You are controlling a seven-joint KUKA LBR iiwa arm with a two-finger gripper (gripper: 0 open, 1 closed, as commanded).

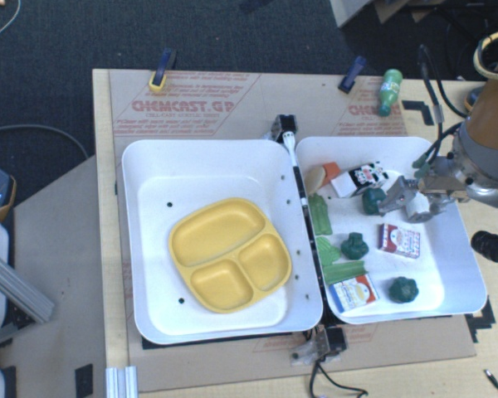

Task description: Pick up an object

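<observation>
Likely target: the dark green lump (373,200) in the upper middle of the right bin (469,259), the object closest to the gripper; which object the program means to take is a guess, since the task names none.
Target's neighbours: a black-and-white carton (363,177) touches or nearly touches it on the upper left; an orange piece (329,172) lies further left.
Gripper: the gripper (408,199) hangs at right of centre in the frame, over the upper part of the right bin, just right of the green lump; its two grey fingers look spread, with nothing between them.
Arm: the grey arm (481,152) with its orange band enters from the right edge.
Other pieces: a red-and-white packet (399,241) sits just below the gripper, a second green lump (353,245) mid-bin, a third (403,289) lower right, a flat carton (353,293) at the lower left, green strips (322,222) along the left wall.
Left bin: the left bin (149,222) holds a yellow divided plate (230,254), well apart from the action.
Risk, crowding: a finger may land on the carton instead of beside the lump, pushing both away.
Risk, shape: the rounded lump could squirt out as the fingers close.
Risk, offset: the gripper appears off to one side, so a straight descent may close on air or catch the packet's edge.
Risk, wall: the bin's far rim is near, and a nudged piece could wedge against it.
</observation>
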